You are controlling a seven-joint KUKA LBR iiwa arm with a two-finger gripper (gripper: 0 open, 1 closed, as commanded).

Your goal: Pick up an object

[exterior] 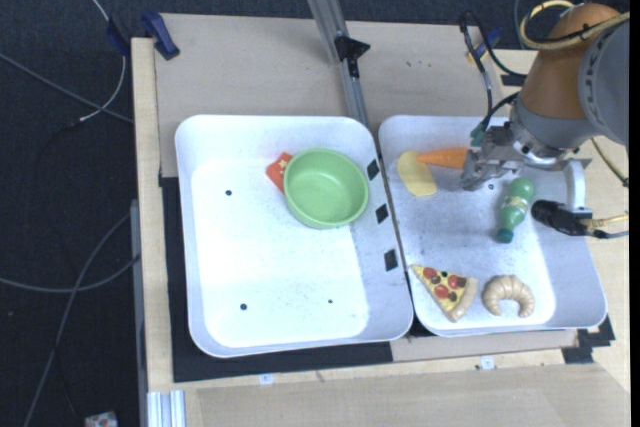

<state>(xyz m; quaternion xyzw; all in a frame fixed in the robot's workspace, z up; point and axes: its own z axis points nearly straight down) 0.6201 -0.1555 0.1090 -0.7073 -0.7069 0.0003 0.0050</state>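
Pizza slice (443, 289) and croissant (508, 295) lie along the right bin's near edge; the gripper (478, 171), finger state indiscernible, hovers beside the carrot (442, 157), apparently mid-approach, needing final descent.

An orange carrot (443, 157) lies flat beside a pale yellow piece (416, 174).

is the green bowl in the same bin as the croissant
No, the green bowl sits in the left bin, while the croissant lies in the right bin.
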